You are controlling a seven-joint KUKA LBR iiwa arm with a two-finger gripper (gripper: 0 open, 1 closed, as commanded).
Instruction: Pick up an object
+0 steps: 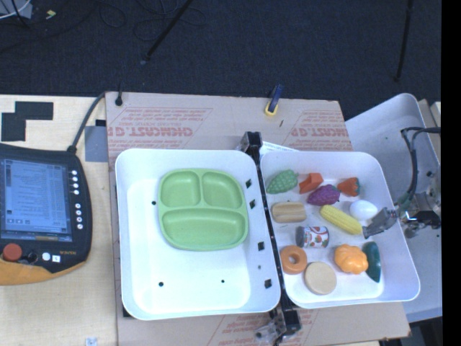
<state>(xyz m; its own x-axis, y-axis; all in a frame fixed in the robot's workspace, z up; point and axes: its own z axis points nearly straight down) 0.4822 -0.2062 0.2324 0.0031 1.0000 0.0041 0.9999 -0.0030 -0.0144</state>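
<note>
You are at the start of the job: nothing is lifted yet. The two-finger gripper point(379, 222) sits at the right rim of the right-hand shallow white bin point(403, 283), low over the edge, and I cannot tell whether it is open or closed; nothing visible sits between its tips.

All the candidate objects lie in that right bin. Nearest the gripper you have the white plastic egg point(362, 209), the yellow toy corn cob point(340, 219), the orange toy pepper point(350, 259) and a dark green curved piece point(372, 259) touching it. Further in are the small printed tin can point(312, 236), the brown ring doughnut point(293, 259), the pale round biscuit point(320, 277), the tan bread roll point(289, 212), the purple grape bunch point(323, 194) and the green leafy toy point(282, 182).

The whole grasp, close and lift remain, I judge.

Mind the room: the items are packed close, several touching, so the fingers have little space between neighbours. The bin's right wall crowds the egg and the dark green piece. The left-hand white bin point(137, 280) holds a light green divided plastic tray point(203, 209), with bare floor around it.
</note>
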